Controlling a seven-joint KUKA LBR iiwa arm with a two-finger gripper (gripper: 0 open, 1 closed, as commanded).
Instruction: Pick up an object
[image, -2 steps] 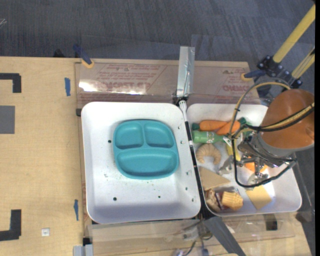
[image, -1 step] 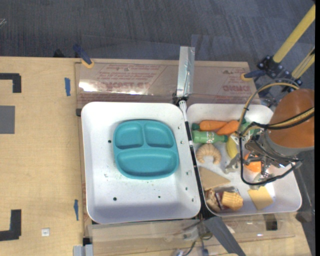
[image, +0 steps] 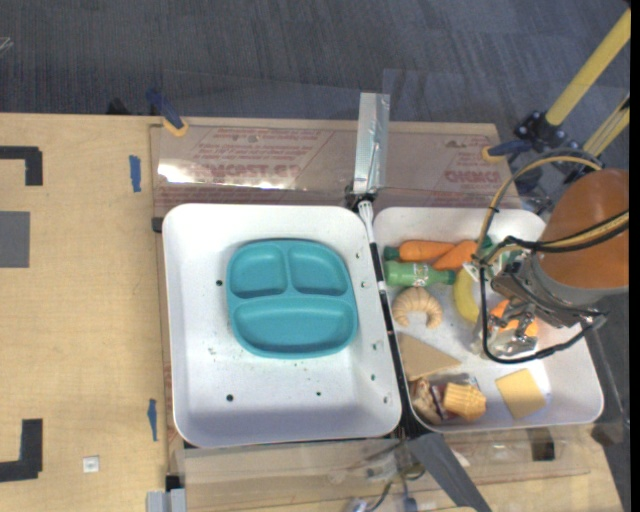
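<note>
Food toys lie in the right bin (image: 590, 395), and that is where the arm (image: 592, 240) reaches down.

Nearest to us in that bin, at its front edge, sits a corn cob (image: 462, 400) beside a brownish lump (image: 428, 398). The cob lies on its side, long way left to right. Just right of it is a yellow cheese block (image: 521, 391), turned a bit on a slant. Behind the cob lies a flat tan wedge (image: 428, 352), its tip pointing to the back left.

Next comes the pincer (image: 512, 325), hanging low over the middle of the bin, with black cables looping around it. I cannot tell if it is open or closed, and I see no toy in it.

Left of the pincer is a croissant (image: 419, 305), curved like an arch. A yellow piece (image: 466, 295) stands between them, long way front to back.

Farther back lie a green thing (image: 410, 273) and a carrot (image: 432, 250), long way left to right, orange tip toward the arm.

The left bin (image: 195, 400) holds a teal tray (image: 291, 297) with three parts.

Both bins rest on the desk (image: 70, 300).
</note>
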